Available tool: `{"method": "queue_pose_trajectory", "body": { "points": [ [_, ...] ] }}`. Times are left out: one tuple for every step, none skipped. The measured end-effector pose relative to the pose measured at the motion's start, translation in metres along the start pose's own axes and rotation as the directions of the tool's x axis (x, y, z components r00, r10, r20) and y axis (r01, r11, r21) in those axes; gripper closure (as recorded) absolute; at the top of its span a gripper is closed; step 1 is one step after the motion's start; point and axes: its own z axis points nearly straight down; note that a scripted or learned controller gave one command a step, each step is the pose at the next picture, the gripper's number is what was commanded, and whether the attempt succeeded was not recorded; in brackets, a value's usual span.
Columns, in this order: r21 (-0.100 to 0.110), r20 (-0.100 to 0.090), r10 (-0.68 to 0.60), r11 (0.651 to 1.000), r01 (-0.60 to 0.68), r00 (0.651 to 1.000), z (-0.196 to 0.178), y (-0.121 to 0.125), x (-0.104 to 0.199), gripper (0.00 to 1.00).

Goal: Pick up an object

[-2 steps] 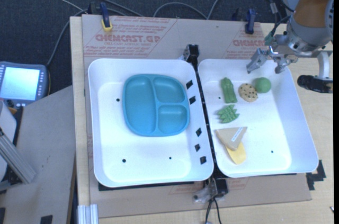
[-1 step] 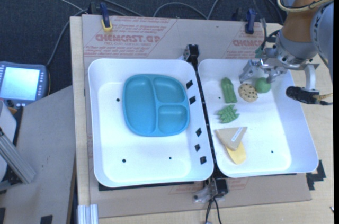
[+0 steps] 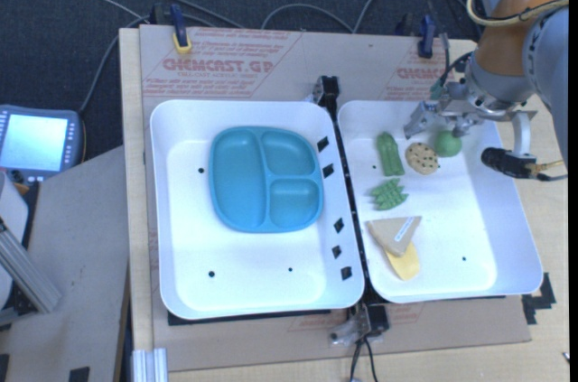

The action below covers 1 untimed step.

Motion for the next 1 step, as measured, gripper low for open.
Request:
{"method": "queue_pose_trajectory", "body": {
  "points": [
    [0.001, 0.0, -0.001, 1.0, 0.001, 1.0, -0.0094, 0.0005, 0.0003, 1.0]
  ]
}}
